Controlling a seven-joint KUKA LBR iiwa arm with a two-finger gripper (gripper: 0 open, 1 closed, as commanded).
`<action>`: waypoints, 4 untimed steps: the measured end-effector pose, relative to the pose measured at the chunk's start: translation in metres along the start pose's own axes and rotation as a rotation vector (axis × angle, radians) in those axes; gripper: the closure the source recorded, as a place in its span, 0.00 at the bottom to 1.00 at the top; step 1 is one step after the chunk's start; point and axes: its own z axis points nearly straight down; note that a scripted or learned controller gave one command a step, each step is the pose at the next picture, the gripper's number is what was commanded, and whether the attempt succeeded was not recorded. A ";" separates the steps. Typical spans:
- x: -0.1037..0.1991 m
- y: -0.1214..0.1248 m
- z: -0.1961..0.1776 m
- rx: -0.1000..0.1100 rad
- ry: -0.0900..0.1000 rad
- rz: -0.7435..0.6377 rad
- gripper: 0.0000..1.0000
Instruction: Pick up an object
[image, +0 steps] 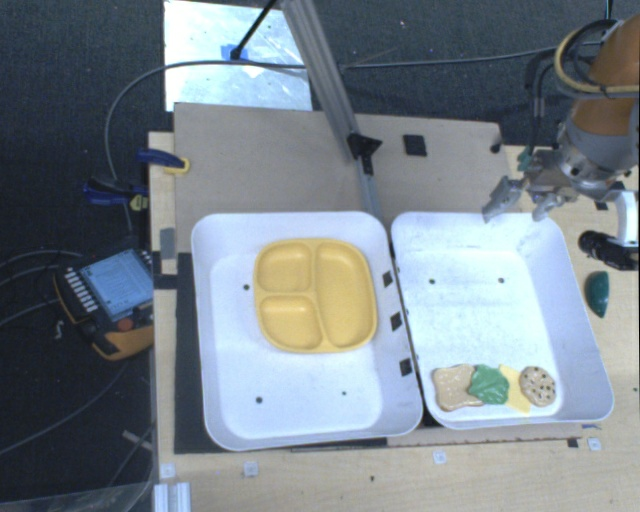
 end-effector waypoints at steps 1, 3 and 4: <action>0.003 -0.009 0.055 0.004 0.001 0.002 0.00; 0.011 -0.015 0.148 0.000 0.000 0.001 0.00; 0.010 -0.013 0.134 -0.006 -0.003 0.000 1.00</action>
